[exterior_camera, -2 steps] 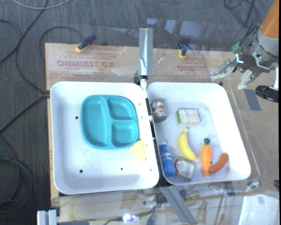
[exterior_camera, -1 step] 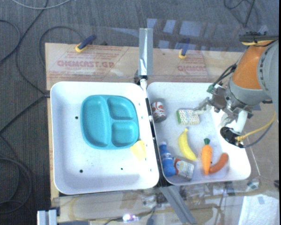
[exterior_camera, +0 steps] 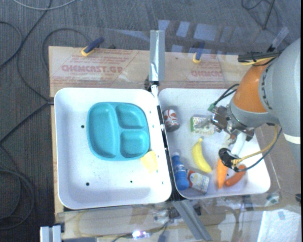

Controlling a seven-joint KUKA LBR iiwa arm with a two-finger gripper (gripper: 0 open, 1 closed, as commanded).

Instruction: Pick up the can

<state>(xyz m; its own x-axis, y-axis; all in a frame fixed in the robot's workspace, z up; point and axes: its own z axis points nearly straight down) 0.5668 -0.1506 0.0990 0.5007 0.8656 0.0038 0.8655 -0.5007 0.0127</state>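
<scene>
The can (exterior_camera: 170,119) is small and dark red with white marks. It rests against the left wall of the right bin (exterior_camera: 260,183), in the far half. My gripper (exterior_camera: 225,124) hangs over the middle of that bin, well to the right of the can and apart from it. It sits just right of a green and white packet (exterior_camera: 202,124). The arm's orange band (exterior_camera: 247,96) rises behind it.
A banana (exterior_camera: 200,156), a blue bottle (exterior_camera: 179,171), a small red-labelled bottle (exterior_camera: 199,181) and two orange carrots (exterior_camera: 221,173) fill the right bin's near half. The left bin (exterior_camera: 70,185) holds a blue divided plate (exterior_camera: 118,130) and a yellow piece (exterior_camera: 149,161).
</scene>
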